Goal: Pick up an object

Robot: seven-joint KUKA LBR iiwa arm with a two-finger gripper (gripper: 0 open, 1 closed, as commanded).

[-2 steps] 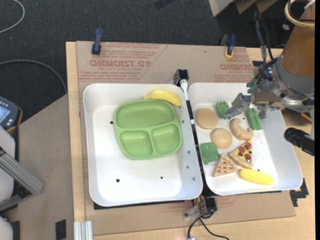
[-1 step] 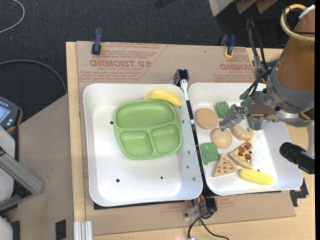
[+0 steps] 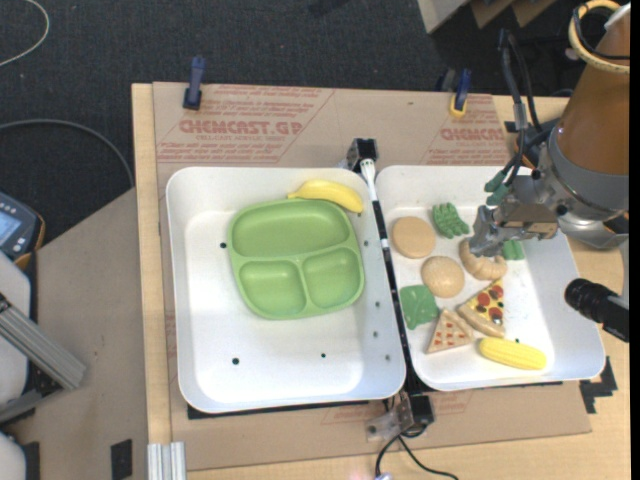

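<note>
A: Start at the left. What sits in the left shallow white bin (image 3: 190,268)?

B: A green plastic divided tray (image 3: 295,258), filling the middle. At its one o'clock a yellow toy banana (image 3: 330,194) leans by the back rim.

A: And the right shallow white bin (image 3: 560,353)?

B: Crowded. A round tan bun-like piece (image 3: 412,237) at ten o'clock of the bin, a dark green leafy toy (image 3: 449,219) just beside it at its two o'clock, a second tan round piece (image 3: 442,276) near the centre. Toward six o'clock lie a green wedge (image 3: 418,306), two toy pizza slices (image 3: 470,320) touching, and a yellow corn-like piece (image 3: 513,353).

A: The gripper (image 3: 490,246)?

B: Low at the bin's two o'clock, over a tan rounded lump (image 3: 485,265), which I take as the likely thing to lift. Whether the claw is spread, closed or gripping, I cannot tell; its own grey body covers the tips.

A: What might go wrong?

B: The lump looks smooth and rounded, so it could squirt sideways. Green bits (image 3: 513,251) and the second tan piece lie close, so a neighbour may be nudged or caught too.

A: Anything else unclear?

B: The lump is half hidden, so its shape is uncertain. The arm (image 3: 600,138) is cut off at the frame's three o'clock edge.
</note>
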